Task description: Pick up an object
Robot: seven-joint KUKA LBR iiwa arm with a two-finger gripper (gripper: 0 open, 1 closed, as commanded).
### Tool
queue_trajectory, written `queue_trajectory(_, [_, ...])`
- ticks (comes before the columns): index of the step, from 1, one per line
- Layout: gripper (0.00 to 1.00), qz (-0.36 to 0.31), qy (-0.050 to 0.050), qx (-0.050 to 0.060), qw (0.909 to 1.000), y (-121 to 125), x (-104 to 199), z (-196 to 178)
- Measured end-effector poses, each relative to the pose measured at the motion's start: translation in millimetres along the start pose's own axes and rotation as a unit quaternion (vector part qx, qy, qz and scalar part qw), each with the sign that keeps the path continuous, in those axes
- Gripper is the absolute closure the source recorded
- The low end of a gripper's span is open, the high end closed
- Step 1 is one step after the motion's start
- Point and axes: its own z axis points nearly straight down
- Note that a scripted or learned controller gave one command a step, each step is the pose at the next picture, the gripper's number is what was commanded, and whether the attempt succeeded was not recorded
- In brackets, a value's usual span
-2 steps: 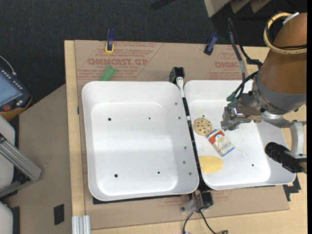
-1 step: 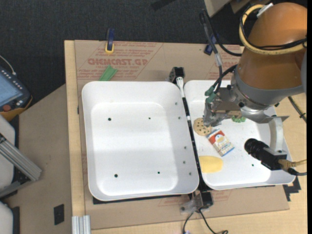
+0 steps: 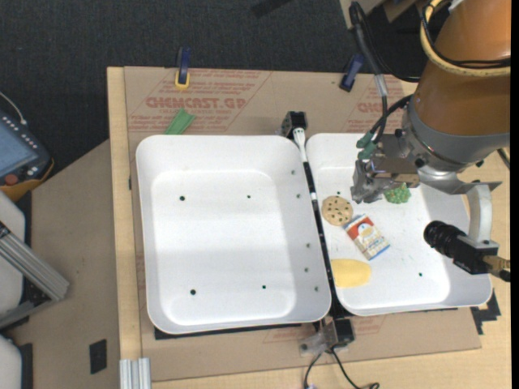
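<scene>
Grey arm (image 3: 454, 132), broad orange band above wrist, black cables, dark metallic claw (image 3: 366, 186).

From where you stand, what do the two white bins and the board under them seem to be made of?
The white bins look like smooth moulded plastic: slight sheen, rounded corners. The board looks like matte brown cardboard or paper-faced sheet, printed with red lettering; which one is unclear.

White bins (image 3: 219, 156); tan speckled cookie (image 3: 336, 210); red-and-white packet (image 3: 367, 237); pale yellow piece (image 3: 351, 273); green lump (image 3: 397, 193)
</scene>
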Motion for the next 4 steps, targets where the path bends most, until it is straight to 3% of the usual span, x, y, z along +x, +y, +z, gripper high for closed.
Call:
queue_trajectory(1, [1.0, -0.002, 0.001, -0.002, 1.0, 14.6, 31.9, -57.4])
queue_trajectory(2, [1.0, 0.002, 0.0, 0.006, 1.0, -1.7, 13.1, 1.9])
queue_trajectory(3, [1.0, 0.002, 0.0, -0.002, 1.0, 0.3, -19.7, -49.5])
queue_trajectory(4, [1.0, 0.003, 0.0, 0.007, 1.0, -1.9, -44.9, 53.1])
